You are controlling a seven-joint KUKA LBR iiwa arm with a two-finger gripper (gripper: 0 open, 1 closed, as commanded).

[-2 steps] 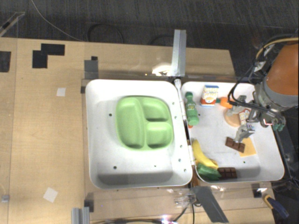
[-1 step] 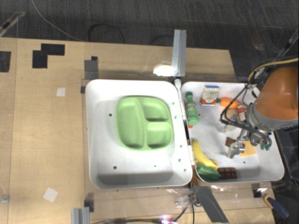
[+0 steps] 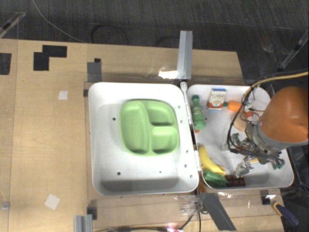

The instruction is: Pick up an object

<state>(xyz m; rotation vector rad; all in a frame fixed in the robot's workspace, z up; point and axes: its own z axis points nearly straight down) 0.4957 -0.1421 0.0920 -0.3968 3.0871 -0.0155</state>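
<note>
My gripper hangs low over the front of the right bin, under the arm's orange band. Its fingertips sit just above a small dark brown block by the bin's front wall. A yellow banana lies to the left of it, with a green object at its lower end. A green bottle lies along the bin's left wall. A small white and orange carton stands at the back, with an orange piece beside it. Nothing is visibly held.
The left bin holds a green divided plate. A metal post rises behind the wall between the two bins. Cables loop around the arm's wrist over the right bin's middle.
</note>
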